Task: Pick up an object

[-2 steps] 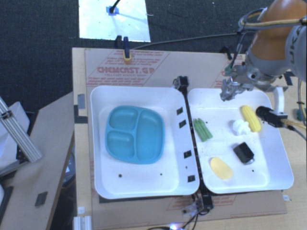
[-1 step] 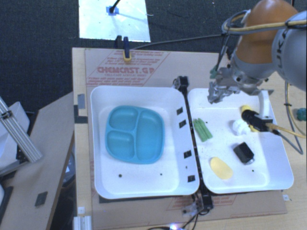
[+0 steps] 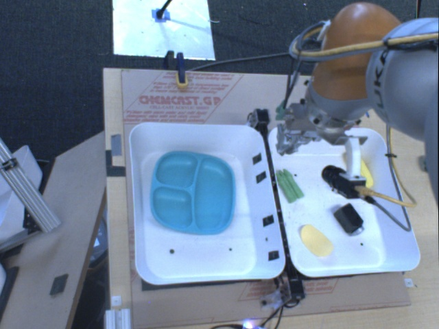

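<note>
over right bin [image 3: 394,252] far end, gripper [image 3: 291,141] above green obj [image 3: 289,186].

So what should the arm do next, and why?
Probably drop straight down and a little toward the green piece. The gripper hangs over the right bin's far corner with nothing seen between its fingers, and that piece lies nearest, apart from the other things.
</note>
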`<act>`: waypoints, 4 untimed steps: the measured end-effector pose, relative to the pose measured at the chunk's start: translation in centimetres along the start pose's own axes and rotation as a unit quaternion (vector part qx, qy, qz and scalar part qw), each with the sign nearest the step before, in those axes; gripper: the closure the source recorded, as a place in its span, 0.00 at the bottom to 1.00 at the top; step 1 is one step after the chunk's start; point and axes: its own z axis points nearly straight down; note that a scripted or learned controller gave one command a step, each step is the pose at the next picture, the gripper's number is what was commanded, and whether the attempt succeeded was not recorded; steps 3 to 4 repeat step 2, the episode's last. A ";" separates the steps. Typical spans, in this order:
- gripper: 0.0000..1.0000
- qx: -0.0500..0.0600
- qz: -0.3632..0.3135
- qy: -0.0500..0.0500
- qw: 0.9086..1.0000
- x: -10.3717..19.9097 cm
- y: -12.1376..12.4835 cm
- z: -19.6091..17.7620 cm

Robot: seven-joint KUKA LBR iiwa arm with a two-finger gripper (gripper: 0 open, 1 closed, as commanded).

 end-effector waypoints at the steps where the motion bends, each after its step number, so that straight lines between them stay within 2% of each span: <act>1: 1.00 0.000 0.000 0.000 1.000 4.7 -1.4 0.0; 2: 1.00 0.000 0.001 0.000 1.000 8.5 -3.1 1.7; 4: 1.00 0.000 0.001 0.000 1.000 8.5 -3.1 1.7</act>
